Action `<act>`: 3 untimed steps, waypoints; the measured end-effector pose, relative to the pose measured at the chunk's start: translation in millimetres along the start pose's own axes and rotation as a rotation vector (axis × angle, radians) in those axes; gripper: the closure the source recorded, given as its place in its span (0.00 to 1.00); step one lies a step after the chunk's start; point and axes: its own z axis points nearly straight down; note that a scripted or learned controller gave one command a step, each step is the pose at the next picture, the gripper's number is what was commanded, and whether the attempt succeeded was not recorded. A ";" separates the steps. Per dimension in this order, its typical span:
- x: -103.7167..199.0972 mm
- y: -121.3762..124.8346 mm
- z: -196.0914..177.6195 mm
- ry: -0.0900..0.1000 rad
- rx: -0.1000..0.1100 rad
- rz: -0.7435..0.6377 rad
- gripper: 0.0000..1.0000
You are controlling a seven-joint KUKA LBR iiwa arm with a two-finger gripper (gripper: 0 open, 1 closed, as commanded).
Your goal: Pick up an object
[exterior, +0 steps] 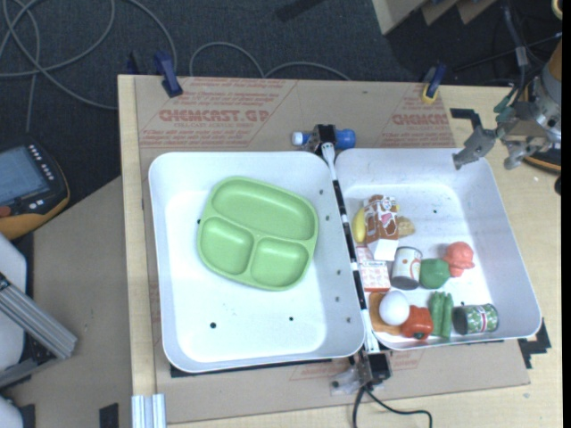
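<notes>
White bin crowded with small toys below-left of pincer | pincer spread open, holding nothing, over bin's far corner | nearest pick: red ball, below pincer, likely light, smooth, apt to roll | best pinched across its middle

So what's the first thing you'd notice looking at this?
Probably the big green divided plate, lying alone in the left bin. Next, the jumble of small toy groceries in the right bin, like a white egg, a red strawberry-like piece and a little can. The robot's tool hangs over that bin's far right corner.
</notes>
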 end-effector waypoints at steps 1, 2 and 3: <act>-13.5 -57.4 151.4 0.000 0.000 -0.001 0.00; 25.0 -105.1 161.6 0.001 0.002 0.000 0.00; 24.3 -103.5 150.4 -0.001 -0.004 0.001 1.00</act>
